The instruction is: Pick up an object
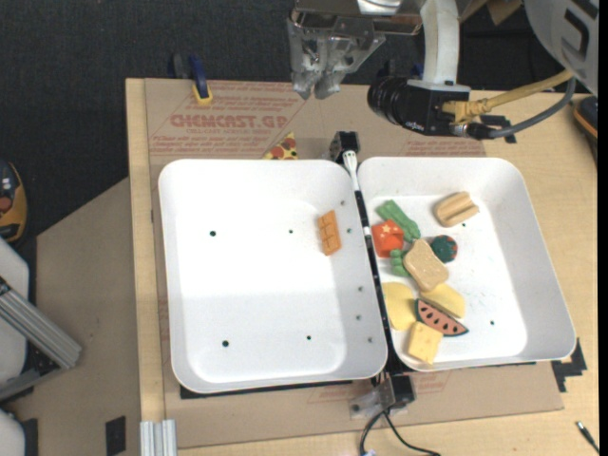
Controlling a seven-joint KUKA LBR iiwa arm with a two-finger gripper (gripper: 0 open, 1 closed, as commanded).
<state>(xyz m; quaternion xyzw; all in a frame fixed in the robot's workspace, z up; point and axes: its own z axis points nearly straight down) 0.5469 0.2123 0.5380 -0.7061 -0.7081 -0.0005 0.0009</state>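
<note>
My gripper [318, 79] hangs high above the back edge of the bench, over the cardboard behind the left bin [190, 198], with nothing visibly between its fingers. An orange waffle-like piece [329, 232] lies alone near the right wall of the left bin. The right bin [518, 217] holds several toy foods: a bread roll [454, 208], a green piece [400, 219], a red tomato [388, 239], a dark green round piece [444, 248], a tan bread slice [427, 265], yellow pieces [401, 304], and a watermelon slice [443, 317].
A small pizza-like toy [282, 148] lies on the cardboard behind the left bin. A blue and yellow clamp [199, 79] sits at the board's back left corner. A black clip [344, 144] joins the bins at the back.
</note>
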